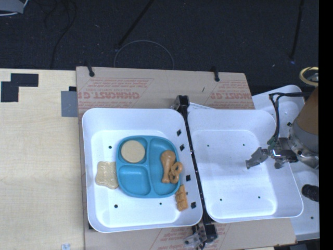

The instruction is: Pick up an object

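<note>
Arm (312, 121) cut off at right edge, gripper (258, 158) fingers too small — spread unreadable, tan pieces on blue tray (136, 184) indistinct

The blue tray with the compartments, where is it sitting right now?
The blue tray lies in the left white bin, near its middle. A pale toast-like piece touches its left edge, and a small brown piece lies off its lower right corner.

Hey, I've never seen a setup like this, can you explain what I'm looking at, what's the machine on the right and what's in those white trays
One camera looks down at a slant on a bench with two shallow white bins. The left bin holds a blue divided plate carrying a round tan piece and a brown pretzel-like piece. A pale piece lies beside the plate, a small brown one at its lower right. The machine is a robot arm reaching in from the right; its gripper hangs over the right bin, holding nothing.
</note>
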Tool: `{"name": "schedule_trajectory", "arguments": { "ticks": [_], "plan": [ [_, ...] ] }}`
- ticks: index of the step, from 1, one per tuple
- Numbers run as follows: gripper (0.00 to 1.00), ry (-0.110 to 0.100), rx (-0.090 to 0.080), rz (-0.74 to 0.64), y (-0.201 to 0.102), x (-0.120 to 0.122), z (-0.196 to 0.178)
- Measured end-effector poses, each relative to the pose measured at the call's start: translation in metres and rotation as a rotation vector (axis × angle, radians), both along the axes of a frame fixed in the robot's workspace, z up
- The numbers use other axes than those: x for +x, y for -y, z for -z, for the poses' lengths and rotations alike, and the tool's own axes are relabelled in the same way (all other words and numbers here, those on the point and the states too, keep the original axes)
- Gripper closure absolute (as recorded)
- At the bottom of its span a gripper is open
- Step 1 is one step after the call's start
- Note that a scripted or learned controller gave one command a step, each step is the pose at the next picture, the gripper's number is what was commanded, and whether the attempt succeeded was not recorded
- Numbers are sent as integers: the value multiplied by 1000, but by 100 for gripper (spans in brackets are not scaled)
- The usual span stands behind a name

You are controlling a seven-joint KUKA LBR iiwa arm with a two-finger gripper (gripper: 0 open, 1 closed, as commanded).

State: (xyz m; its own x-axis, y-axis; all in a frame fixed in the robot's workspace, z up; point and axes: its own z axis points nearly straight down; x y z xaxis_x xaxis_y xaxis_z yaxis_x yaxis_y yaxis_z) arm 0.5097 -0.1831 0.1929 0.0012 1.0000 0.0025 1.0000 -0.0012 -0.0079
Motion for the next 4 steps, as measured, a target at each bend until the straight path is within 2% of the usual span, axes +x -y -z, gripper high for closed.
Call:
{"name": "schedule_trajectory", "arguments": {
  "ticks": [2, 3, 4],
  "plan": [
    [0, 2, 0, -1, 7, -2, 102],
    [100, 3, 0, 3, 8, -2, 90],
    [100, 8, -2, 3, 11, -2, 49]
  ]
}}
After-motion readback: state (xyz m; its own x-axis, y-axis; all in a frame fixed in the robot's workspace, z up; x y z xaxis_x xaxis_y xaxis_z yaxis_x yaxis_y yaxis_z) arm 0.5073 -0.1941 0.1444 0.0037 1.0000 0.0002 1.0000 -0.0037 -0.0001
